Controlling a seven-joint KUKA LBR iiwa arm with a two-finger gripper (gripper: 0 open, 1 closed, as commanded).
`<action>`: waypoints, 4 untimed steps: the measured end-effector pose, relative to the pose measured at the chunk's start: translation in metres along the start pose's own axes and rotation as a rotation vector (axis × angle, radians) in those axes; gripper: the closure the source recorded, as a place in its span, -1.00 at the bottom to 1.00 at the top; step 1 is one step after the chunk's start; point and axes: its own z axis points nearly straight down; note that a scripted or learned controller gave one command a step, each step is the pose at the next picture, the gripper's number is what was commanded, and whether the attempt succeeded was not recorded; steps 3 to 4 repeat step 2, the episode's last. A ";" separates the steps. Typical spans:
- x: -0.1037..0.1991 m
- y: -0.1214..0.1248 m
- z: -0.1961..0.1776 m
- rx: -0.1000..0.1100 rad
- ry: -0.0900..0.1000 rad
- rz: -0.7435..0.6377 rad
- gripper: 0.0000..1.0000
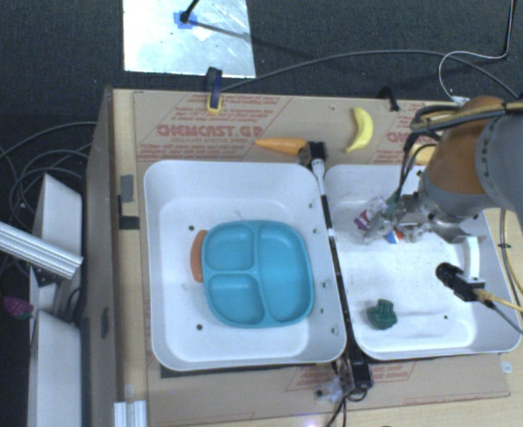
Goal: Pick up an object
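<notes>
My gripper [382,221] sits low in the right bin [350,327], at about 10 o'clock of that bin's floor; it's a blur of metal with red and blue flecks, so I cannot tell how it stands or whether anything is in it. Likeliest target, my guess: the small green object [383,314], at 6 o'clock of my gripper, well apart from it, lying free on the bin floor. Looks like a small toy, probably light and stiff, lumpy outline, may roll or skid on the smooth plastic; I'd pinch across its narrow middle from above. The black piece [457,281] at 4 o'clock of my gripper is hard to read, maybe cable hardware, maybe a loose item. Left bin [168,238] holds a blue divided tray [257,269], with an orange thing [197,254] half tucked under its 9 o'clock edge. My arm [475,163] covers the right bin's 2 o'clock corner.
</notes>
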 end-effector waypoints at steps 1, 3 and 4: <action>-0.024 0.065 0.002 0.033 0.009 0.004 -1.00; -0.024 0.060 -0.005 0.057 0.013 0.002 1.00; -0.024 0.060 -0.005 0.057 0.013 0.002 1.00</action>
